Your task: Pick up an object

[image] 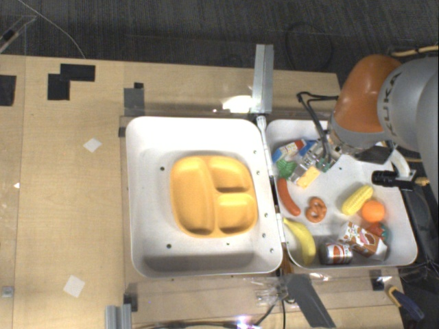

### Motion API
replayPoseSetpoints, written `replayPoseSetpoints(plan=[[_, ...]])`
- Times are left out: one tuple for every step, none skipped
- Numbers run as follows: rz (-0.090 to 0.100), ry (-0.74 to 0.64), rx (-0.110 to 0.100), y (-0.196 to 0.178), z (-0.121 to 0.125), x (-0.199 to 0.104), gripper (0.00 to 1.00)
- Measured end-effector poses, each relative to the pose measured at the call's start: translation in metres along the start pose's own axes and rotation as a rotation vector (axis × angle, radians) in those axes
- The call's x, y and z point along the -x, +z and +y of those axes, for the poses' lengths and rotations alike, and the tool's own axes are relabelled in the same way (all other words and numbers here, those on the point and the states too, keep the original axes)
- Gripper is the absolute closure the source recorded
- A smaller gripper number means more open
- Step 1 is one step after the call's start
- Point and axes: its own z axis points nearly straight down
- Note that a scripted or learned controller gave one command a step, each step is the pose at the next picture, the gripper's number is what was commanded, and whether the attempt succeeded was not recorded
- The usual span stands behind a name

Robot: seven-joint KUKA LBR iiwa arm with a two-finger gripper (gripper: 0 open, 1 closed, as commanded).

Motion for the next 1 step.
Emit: replayPoseSetpoints(plan=[[0.012, 0.158, -0.010, 0.0035, -0.0450, 0.0198, 1.00]])
